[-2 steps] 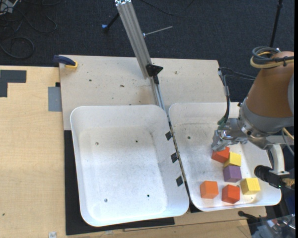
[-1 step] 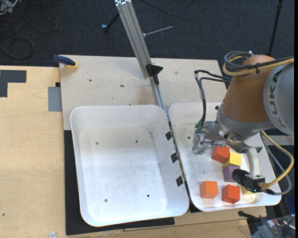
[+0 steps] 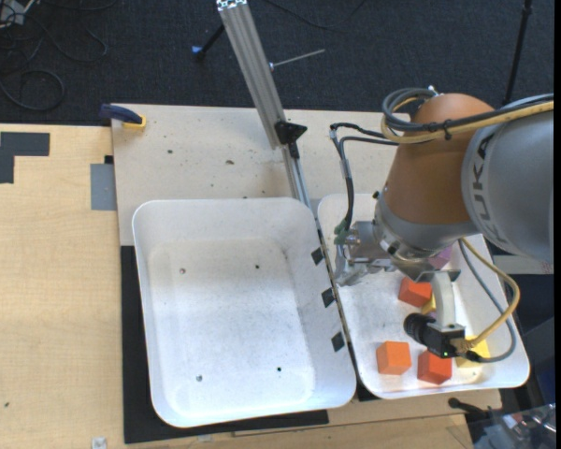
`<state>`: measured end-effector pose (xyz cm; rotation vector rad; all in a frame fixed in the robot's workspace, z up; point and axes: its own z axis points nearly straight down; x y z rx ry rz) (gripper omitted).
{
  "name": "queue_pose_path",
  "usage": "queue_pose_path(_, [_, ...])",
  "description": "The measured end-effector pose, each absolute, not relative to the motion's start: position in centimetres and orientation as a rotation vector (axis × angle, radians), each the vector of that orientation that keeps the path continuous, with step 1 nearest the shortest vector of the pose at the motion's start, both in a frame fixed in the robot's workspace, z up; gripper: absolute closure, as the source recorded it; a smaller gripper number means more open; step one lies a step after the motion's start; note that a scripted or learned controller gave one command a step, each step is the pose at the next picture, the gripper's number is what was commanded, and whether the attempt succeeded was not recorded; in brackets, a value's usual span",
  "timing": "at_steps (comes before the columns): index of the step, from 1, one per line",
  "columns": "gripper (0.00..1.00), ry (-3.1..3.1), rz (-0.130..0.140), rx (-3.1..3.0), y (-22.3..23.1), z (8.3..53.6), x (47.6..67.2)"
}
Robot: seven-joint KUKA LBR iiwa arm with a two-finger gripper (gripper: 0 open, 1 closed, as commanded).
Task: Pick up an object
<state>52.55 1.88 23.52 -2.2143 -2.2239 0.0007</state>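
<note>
The right bin (image 3: 369, 382) holds an orange cube (image 3: 394, 357) near its front, a red-orange block (image 3: 435, 369) just right of it, and another orange block (image 3: 414, 293) further back. A yellow piece (image 3: 478, 349) lies at the bin's right side, and a bit of pink object (image 3: 441, 261) peeks out under the arm. My gripper (image 3: 353, 258) hangs over the left part of the right bin, close to the wall between the bins, mostly hidden by the orange wrist (image 3: 430, 176). It stands back-left of the orange blocks, and I see nothing in it.
The left bin (image 3: 224, 316) lies beside the right one, with small dark specks on its floor. A slanted aluminium bar (image 3: 262, 82) rises behind the bins. A black cable and a white part of the arm (image 3: 446, 321) lie over the right bin's blocks.
</note>
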Motion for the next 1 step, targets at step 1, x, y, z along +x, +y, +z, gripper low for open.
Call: queue_pose_path(1, [1.0, -2.224, 0.002, -2.214, 6.47, 23.98, 52.63])
